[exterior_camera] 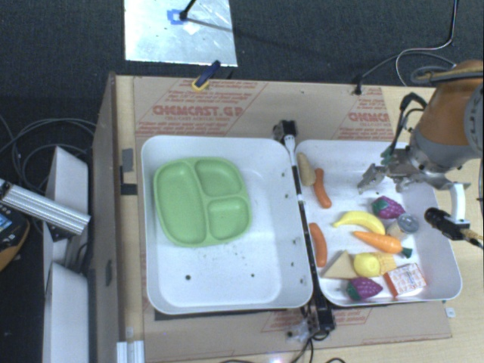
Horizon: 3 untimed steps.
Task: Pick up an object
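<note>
Toy food crowds the right bin (333,146) as the grey-and-orange arm's gripper (376,177) hovers over its upper part, fingers spread apart and holding nothing. Just below it lie purple grapes (388,207), a banana (360,220), a carrot (377,241), a lemon (367,264) and two sausages (322,188). The left bin (174,290) holds a green divided plate (201,200).
</note>
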Tool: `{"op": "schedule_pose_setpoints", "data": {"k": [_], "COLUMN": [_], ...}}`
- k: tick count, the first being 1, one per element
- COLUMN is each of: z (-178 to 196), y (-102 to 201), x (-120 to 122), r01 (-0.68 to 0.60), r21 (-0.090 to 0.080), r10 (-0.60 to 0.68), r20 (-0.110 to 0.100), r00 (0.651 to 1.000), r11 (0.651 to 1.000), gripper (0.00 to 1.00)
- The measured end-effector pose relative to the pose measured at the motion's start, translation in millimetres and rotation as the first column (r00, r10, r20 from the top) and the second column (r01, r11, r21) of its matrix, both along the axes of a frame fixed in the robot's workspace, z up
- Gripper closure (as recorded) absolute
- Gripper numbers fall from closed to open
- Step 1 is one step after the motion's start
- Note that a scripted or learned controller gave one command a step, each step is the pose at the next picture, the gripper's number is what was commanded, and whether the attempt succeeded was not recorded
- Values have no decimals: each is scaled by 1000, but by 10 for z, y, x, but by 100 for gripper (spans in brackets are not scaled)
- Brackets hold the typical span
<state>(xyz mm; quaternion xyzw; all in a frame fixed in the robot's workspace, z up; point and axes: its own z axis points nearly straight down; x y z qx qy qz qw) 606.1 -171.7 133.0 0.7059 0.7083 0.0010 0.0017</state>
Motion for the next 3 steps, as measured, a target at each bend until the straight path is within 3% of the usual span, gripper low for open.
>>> {"op": "schedule_pose_setpoints", "data": {"k": [1,2,3], "z": [-440,-324,-325], "y": [-354,-350,-349], "x": [-192,-173,-174], "r01": [3,0,0], "r21": [0,-1,-1], "r10": [-3,0,0], "r20": [-4,2,1], "r00": [1000,1000,1000], "r11": [1000,1000,1000], "gripper": [0,100,0]}}
